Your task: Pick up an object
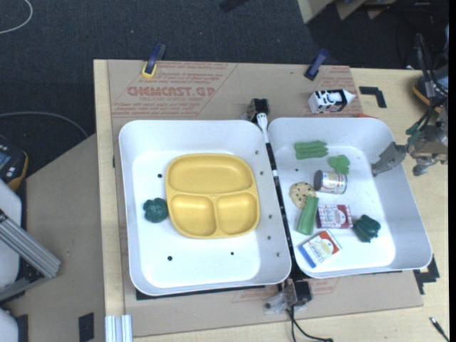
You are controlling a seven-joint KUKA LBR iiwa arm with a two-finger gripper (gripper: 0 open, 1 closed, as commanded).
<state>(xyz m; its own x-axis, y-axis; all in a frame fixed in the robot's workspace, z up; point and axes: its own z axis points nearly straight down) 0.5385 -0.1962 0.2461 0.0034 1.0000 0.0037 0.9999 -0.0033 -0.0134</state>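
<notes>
The right bin [406, 212] holds several small items: a light green pod [311, 149], a green pepper toy [339, 164], a silver can [330, 182] lying on its side, a cookie [300, 191], a green cucumber [308, 214], a red packet [334, 216], a dark green leafy toy [367, 227] and a small white carton [319, 249]. My gripper [405, 162] hangs over that bin's right rim, up and to the right of the can. Its fingers are open, one grey finger [385, 160] reaching over the bin, and nothing sits between them.
The left bin [135, 148] holds a yellow divided plate [211, 194] and a dark green broccoli toy [154, 209] beside it. A black-and-white small box [331, 100] stands on the cardboard behind the right bin. Blue clamps [153, 59] grip the board's far edge.
</notes>
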